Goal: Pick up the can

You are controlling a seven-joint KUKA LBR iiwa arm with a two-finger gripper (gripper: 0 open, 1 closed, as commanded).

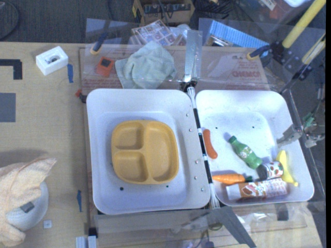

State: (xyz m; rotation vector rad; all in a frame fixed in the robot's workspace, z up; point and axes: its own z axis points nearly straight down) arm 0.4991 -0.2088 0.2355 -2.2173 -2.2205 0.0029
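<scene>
The can (pixel 272 169) lies at the right bin's (pixel 243 105) five o'clock, wedged between green bottle (pixel 245 152) and banana (pixel 285 167). The gripper (pixel 299 134) hovers at three o'clock; its opening I cannot tell. Best descend straight, clear of both neighbours.

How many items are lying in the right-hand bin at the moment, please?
6: a hot dog near the left wall, a green bottle mid-bin, a carrot, a small can, a banana at right, and a long carton at the front.
</scene>
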